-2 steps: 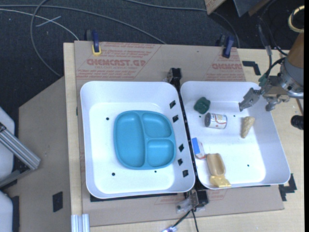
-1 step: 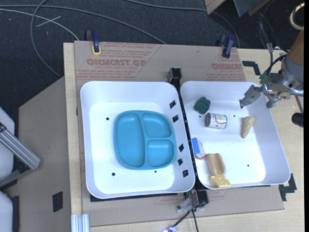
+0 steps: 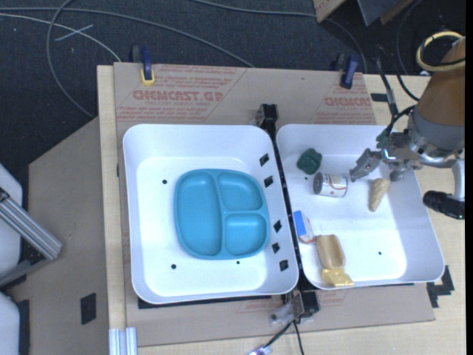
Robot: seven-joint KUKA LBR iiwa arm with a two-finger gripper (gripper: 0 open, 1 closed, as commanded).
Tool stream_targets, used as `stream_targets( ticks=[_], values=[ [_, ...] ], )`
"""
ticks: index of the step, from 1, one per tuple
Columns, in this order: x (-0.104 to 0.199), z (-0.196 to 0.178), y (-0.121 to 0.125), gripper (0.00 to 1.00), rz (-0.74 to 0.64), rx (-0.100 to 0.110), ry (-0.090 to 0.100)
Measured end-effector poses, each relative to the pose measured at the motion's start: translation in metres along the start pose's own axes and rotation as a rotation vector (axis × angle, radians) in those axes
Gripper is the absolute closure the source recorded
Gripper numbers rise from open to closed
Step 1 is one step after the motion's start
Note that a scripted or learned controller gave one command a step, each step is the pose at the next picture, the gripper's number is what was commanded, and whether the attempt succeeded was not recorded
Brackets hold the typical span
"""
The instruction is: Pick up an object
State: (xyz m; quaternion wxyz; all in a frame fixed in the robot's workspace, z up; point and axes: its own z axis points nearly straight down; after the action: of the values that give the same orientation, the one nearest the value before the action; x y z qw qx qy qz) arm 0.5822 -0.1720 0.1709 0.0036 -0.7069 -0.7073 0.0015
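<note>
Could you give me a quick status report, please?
Gripper open, above right bin, holding nothing. Can and beige piece just below it. Nothing in the way.

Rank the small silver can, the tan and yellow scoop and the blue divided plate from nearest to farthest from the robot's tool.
From the tool, at the right bin's far side:
1. Small silver can, just to its left in the same bin.
2. Tan and yellow scoop, by that bin's near edge.
3. Blue divided plate, in the left bin.

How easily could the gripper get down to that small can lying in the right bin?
Probably yes: the gripper hangs just right of the can, which lies apart from the green object and the pale piece, with nothing over it.
</note>
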Motion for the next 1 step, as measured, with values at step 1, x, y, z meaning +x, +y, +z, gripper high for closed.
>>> stream_targets(
  ticks=[1],
  values=[
    [0.009, 0.0492, -0.0052, 0.0, 0.001, -0.001, 0.0]
  ],
)
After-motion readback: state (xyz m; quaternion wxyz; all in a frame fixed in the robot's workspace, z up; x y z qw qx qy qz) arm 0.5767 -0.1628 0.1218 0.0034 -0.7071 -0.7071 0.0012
